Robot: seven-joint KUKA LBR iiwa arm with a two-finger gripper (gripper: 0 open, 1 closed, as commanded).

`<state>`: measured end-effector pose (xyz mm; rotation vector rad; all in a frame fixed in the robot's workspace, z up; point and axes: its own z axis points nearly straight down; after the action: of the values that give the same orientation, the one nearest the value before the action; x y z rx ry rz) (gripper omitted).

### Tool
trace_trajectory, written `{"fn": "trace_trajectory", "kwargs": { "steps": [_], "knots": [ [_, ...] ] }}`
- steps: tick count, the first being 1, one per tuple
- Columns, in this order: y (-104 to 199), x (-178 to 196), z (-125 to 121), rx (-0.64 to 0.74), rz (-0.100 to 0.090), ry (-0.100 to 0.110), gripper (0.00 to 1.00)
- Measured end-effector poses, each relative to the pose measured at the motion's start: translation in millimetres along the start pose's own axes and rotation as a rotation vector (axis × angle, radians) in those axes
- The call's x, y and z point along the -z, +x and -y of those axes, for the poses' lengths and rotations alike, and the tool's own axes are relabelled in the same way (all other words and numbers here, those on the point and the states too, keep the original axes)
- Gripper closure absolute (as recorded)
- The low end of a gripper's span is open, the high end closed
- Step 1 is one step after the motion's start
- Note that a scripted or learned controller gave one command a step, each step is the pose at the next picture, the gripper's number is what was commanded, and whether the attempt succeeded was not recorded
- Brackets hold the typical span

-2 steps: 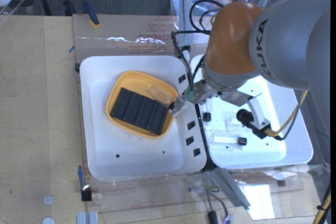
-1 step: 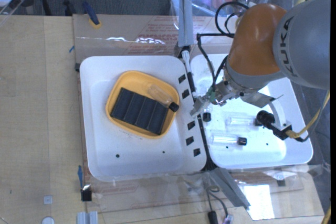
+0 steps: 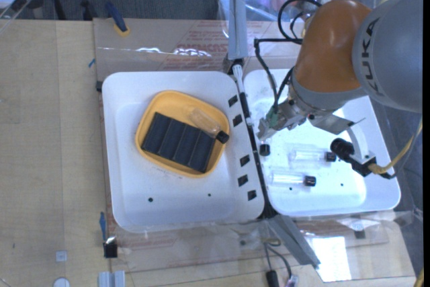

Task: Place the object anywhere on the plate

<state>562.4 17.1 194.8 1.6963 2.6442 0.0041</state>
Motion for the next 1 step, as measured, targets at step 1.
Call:
{"fn": "trace_trajectory", "kwargs": {
  "steps": [1],
  "knots": [
    [-1.6, -10.2, -43.7, 0.199, 0.003, -0.001, 1.0]
  ]
}}
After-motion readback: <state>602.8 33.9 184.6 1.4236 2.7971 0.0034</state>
